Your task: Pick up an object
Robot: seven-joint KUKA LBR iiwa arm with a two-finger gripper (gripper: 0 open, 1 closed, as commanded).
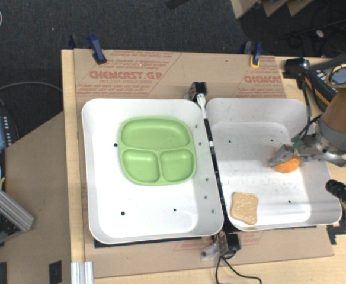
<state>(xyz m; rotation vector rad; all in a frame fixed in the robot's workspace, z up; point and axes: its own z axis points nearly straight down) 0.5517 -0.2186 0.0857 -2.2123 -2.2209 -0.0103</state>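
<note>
The jaws [283, 156] reach in from 3 o'clock, low in the right bin [250, 114], tips at an orange object [288, 165]; whether they pinch it I cannot tell. A tan cracker [244, 207] lies at 7 o'clock (near the rim). A green tray [157, 150] sits in the left bin [102, 176].

Small round orange object [289, 165], fruit-like, smooth skin: right white bin [244, 114], right-of-centre on the floor, upper part hidden under the tool [282, 156]. Contact or grip can't be judged.

Flat tan cracker-like piece [244, 207], rounded-square outline, speckled surface: lying flat in the same bin, near-left corner, close to the near rim.

Pale green plastic tray [157, 149] with three compartments, rounded corners: left white bin [102, 206], lying flat, open side up, far-centre.
</note>
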